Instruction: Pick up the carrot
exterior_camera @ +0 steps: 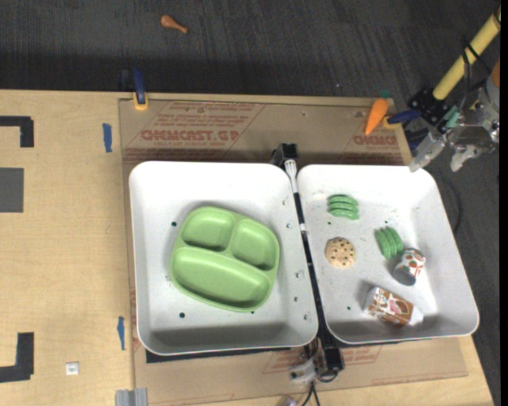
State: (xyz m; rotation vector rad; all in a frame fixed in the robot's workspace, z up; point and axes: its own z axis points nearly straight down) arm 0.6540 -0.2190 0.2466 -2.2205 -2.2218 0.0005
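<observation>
The carrot [376,116] is small and orange with a green top. It lies on the cardboard sheet [198,131] just behind the right bin's [444,206] far rim, outside the bin. My gripper [439,161] hangs off that bin's far right corner, to the right of the carrot and a little nearer the camera. Its two fingers [418,156] point down and stand apart, open, with nothing between them. A clear gap separates the gripper from the carrot.
The right bin holds two green ridged pieces [343,206] [388,242], a cookie [340,252], a small can [409,266] and a printed packet [390,306]. A green divided plate [226,258] lies in the left bin [151,238]. A small orange object [172,23] lies on the dark floor.
</observation>
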